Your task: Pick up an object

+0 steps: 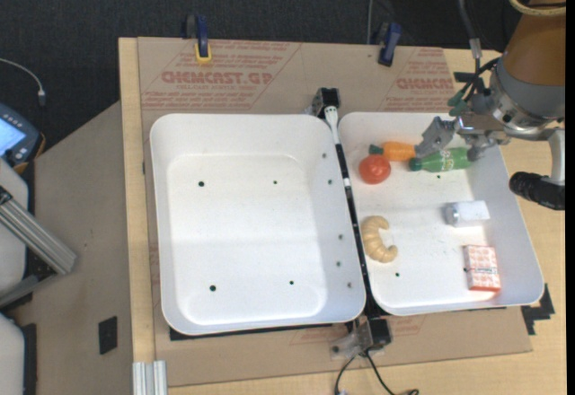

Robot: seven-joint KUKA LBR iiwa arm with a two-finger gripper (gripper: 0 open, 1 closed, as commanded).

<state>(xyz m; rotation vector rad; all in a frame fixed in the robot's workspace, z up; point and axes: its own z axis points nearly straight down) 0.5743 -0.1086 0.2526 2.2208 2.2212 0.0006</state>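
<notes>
The brown board under both bins carries red print reading "CHEMCAST GP", repeated more faintly at the upper right; no other writing can be read. In the right bin lie a red ball, an orange piece just behind it, a green bottle on its side, a croissant near the inner wall, a small grey block, and a pink-and-white box close to the front right rim. The gripper hangs over the green bottle at the bin's far side; whether its fingers are spread or pinching cannot be told from here. The left bin offers a wide bare floor, and the right bin's middle is open between the croissant and the grey block. Two blue clamps hold the worktop board's far edge.
</notes>
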